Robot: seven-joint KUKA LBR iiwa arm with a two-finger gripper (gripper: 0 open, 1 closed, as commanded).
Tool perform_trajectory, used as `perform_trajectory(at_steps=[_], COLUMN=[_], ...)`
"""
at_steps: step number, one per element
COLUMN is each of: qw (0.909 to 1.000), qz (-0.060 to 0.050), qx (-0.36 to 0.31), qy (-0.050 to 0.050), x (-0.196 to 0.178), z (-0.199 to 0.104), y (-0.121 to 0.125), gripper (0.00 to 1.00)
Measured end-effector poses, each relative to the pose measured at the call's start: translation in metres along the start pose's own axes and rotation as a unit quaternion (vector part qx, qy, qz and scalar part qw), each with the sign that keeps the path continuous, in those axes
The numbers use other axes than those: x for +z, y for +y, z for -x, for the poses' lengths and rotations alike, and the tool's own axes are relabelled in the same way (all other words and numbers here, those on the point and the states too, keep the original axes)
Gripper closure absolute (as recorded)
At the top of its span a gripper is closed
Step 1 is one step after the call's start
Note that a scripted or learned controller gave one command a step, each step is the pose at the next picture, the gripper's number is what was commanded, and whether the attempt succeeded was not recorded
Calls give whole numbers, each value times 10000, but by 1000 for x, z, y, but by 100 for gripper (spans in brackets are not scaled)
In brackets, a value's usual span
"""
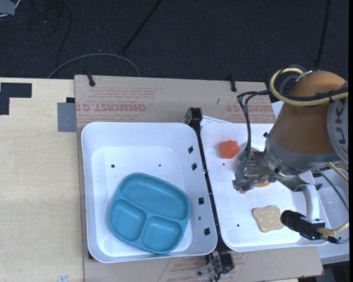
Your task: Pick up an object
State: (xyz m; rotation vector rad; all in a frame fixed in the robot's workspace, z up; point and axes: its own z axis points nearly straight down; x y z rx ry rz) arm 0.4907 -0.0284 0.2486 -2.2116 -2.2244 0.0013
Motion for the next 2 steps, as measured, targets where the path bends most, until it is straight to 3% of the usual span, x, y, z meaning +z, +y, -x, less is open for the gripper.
perform_trajectory(at_steps=[1,2], qw=[10000,10000], qz=[5,-15], qx=[2,6], qy=[-7,-7], x=[1,15], z=[-53,-109], y=[17,13], gripper=[100,100])
